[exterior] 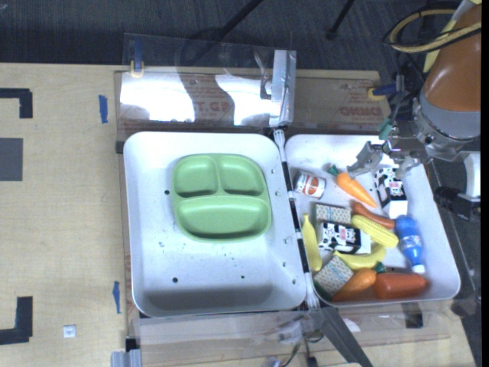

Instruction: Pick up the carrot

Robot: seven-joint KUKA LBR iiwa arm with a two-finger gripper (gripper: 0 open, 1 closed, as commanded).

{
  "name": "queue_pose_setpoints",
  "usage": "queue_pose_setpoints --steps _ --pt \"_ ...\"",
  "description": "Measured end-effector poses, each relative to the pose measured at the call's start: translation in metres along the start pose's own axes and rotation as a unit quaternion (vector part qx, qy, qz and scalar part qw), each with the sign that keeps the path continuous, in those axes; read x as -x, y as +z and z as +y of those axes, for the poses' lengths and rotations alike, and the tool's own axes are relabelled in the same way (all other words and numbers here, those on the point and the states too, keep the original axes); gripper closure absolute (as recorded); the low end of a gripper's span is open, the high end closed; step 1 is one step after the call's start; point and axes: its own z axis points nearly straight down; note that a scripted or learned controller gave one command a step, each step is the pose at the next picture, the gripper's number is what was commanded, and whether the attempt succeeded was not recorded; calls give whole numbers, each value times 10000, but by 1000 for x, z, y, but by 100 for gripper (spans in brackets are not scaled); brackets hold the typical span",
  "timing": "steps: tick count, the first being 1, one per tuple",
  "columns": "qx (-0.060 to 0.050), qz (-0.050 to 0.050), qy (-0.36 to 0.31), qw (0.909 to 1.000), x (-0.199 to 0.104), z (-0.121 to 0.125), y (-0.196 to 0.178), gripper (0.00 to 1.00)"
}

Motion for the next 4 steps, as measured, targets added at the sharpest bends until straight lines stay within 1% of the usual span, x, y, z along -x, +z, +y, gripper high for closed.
queue_pose_setpoints --steps 1,2,3,4 --pt "26 -7 839 9965 -6 20 -18 0" --pt "4 -2 1371 9906 36 45 116 0" --pt "-5 1 950 9955 -26 15 84 0" --pt "28 -3 1191 9929 3 51 157 0"
